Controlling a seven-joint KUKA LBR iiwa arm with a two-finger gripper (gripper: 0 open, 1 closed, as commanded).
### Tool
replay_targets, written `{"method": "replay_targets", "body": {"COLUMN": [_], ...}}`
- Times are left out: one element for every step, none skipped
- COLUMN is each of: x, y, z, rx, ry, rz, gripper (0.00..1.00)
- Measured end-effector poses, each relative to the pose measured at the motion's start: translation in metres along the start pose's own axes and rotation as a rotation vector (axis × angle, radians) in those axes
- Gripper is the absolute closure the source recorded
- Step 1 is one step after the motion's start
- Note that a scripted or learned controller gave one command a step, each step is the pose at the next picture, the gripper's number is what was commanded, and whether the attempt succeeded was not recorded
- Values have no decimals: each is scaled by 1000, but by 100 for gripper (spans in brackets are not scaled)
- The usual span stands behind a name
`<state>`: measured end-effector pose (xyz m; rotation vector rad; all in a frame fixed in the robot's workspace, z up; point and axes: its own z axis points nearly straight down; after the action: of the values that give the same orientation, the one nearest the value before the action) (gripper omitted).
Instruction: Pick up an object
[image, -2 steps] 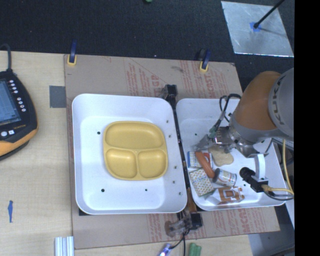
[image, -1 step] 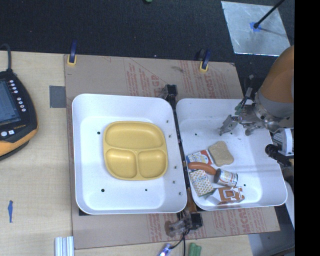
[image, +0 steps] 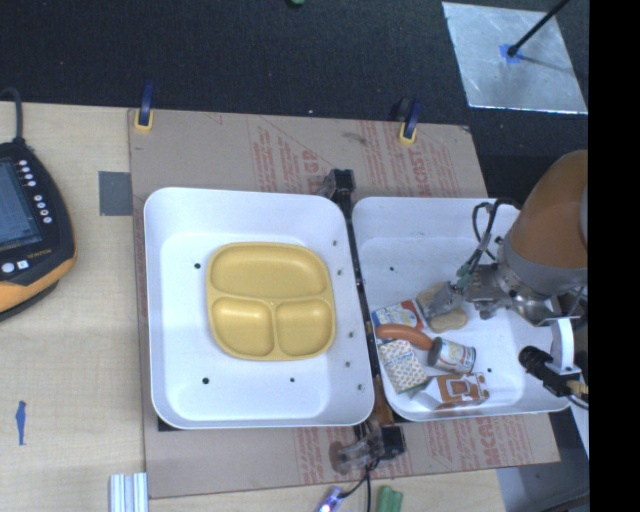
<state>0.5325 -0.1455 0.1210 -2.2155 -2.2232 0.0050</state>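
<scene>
Objects (image: 430, 355) for picking lie together in the right bin (image: 400, 225), in its near half, close to the wall between the two bins. On the bench (image: 70, 380) lies a brown cardboard sheet (image: 250, 150), and both white bins stand on it side by side. The left bin (image: 180, 390) carries a yellow tray (image: 270, 300) with three compartments. The grey arm (image: 545, 225) reaches in from the right over the right bin. Its gripper (image: 450, 300) is low at the far edge of the pile, just beside a pale tan piece (image: 447, 319); whether the jaws are wide or narrow I cannot tell. In the pile are a waffle-patterned piece (image: 402, 364), a small jar (image: 455, 354), an orange sausage-like piece (image: 405, 332) and a flat printed packet (image: 460, 391).
</scene>
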Motion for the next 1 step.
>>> {"method": "replay_targets", "body": {"x": [24], "y": [23], "z": [26], "rx": [-6], "ry": [-4], "rz": [-2], "gripper": [0]}}
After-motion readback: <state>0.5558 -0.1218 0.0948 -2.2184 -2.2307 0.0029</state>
